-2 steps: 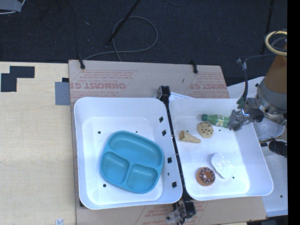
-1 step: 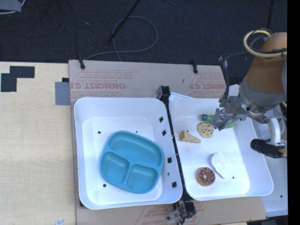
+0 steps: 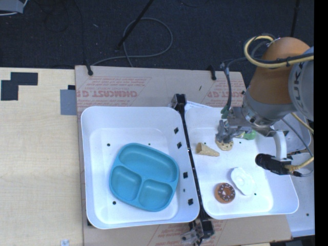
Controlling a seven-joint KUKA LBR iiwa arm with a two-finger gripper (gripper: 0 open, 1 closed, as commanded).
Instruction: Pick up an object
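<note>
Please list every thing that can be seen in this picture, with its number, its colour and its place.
left bin: 1, white, left half of the bench
right bin: 1, white, beside the left bin
divided plate: 1, blue, three compartments, inside the left bin
wedge-shaped piece: 1, tan, right bin, near the divider
round cookie-like piece: 1, pale tan, right bin, directly under the hand
donut: 1, brown with sprinkles, right bin, front
lumpy object: 1, white, right bin, next to the donut
small green object: 1, green, right bin, partly hidden by the arm
cardboard sheet: 1, brown, under both bins
arm: 1, grey with orange band, right side
hand: 1, grey, low over the cookie-like piece
</note>
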